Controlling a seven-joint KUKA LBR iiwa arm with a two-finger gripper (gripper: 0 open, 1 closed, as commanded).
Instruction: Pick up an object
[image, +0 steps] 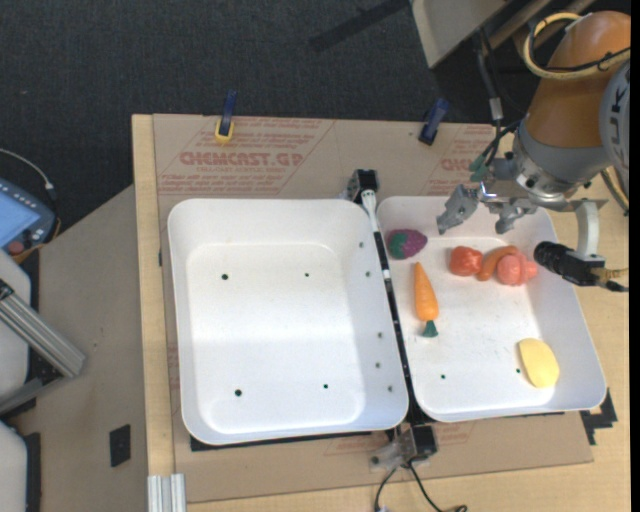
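My gripper (484, 213) hangs above the back of the right bin (470, 385), its two grey fingers spread open with nothing between them. Just below it lie a red-orange tomato-like piece (464, 261), an orange piece (492, 263) and a pink-red piece (512, 269), bunched together. A purple and green toy vegetable (405, 243) sits at the bin's back left. An orange carrot (426, 297) with a green tip lies along the bin's left side. A yellow lemon-like piece (538, 362) rests near the front right corner.
The left bin (270, 320) stands beside the right one, joined by a black divider strip (385, 290). Both sit on a cardboard sheet (260, 150) held by blue clamps (227, 118). A black cable connector (565, 262) hangs over the right bin's right edge.
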